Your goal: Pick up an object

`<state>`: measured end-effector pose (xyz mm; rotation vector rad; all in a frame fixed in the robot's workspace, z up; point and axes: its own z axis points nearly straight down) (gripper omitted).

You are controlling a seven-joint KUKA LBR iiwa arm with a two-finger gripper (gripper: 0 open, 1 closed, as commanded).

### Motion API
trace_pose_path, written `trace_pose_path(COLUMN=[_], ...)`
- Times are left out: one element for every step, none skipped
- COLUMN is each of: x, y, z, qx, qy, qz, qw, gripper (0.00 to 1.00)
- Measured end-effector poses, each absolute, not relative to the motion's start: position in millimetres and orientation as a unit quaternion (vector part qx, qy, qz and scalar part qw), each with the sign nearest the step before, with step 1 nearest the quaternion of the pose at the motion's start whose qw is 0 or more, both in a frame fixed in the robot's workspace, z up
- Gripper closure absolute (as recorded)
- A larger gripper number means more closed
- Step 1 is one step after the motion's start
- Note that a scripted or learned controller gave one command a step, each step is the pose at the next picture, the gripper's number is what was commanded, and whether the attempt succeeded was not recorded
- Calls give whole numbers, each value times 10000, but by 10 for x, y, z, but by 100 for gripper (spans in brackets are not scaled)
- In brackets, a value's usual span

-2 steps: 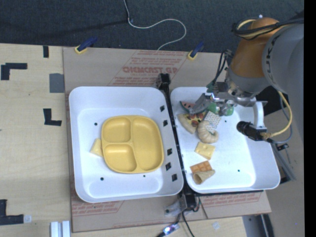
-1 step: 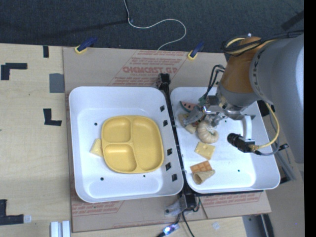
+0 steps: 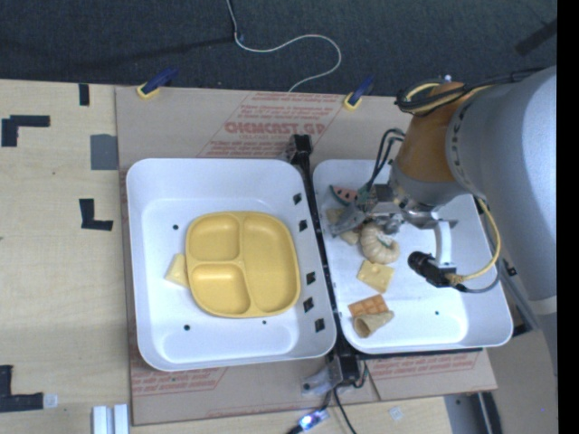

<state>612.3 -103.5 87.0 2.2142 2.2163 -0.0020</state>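
The claw [image 3: 360,213] is low in the right bin [image 3: 470,319], seemingly closing on the croissant [image 3: 378,244]; I cannot tell its state. Next: grip firmly, then lift.

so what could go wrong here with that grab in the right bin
1. The hand is down among crowded items: the croissant, the watermelon slice and the cheese-like wedge sit close, so it may nudge or pinch the wrong one.
2. It works near the divider between the bins, so a finger could catch that edge.
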Motion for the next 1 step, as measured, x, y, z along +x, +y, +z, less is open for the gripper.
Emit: trace_pose_path(x=[6150], y=[-1032], z=[1013], qx=[7066], qy=[7075], qz=[24], qw=[77], gripper=[100])
